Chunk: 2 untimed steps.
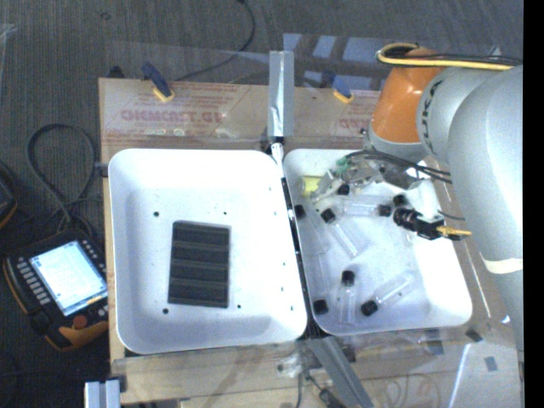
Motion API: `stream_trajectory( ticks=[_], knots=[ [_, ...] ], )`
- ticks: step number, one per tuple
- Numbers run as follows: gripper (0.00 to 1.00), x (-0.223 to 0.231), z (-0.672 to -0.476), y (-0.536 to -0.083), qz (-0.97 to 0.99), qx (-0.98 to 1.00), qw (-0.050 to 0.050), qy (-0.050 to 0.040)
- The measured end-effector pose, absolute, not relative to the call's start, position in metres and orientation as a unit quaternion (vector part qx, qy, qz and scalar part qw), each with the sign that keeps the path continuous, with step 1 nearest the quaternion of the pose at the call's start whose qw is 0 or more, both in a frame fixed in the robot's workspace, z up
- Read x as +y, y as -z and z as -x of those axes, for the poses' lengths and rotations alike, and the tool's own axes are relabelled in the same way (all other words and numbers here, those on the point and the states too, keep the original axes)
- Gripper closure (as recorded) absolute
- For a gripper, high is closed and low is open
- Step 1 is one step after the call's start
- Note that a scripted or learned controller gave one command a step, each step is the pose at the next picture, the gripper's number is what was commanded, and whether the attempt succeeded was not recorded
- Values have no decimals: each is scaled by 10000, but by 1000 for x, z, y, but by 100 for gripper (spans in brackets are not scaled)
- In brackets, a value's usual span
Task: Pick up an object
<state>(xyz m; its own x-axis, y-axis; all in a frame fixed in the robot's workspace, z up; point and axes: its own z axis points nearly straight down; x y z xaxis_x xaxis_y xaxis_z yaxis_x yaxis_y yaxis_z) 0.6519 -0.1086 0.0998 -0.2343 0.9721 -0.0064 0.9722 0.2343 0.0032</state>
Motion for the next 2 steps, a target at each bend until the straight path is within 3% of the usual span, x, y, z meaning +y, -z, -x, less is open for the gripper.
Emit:
stream_trajectory(
  ticks=[1,2],
  knots=[
    [100,-108,-651,-108,-6188,7856,19,12],
    [0,-108,-651,-108,-6187,7856,27,9]
  ],
)
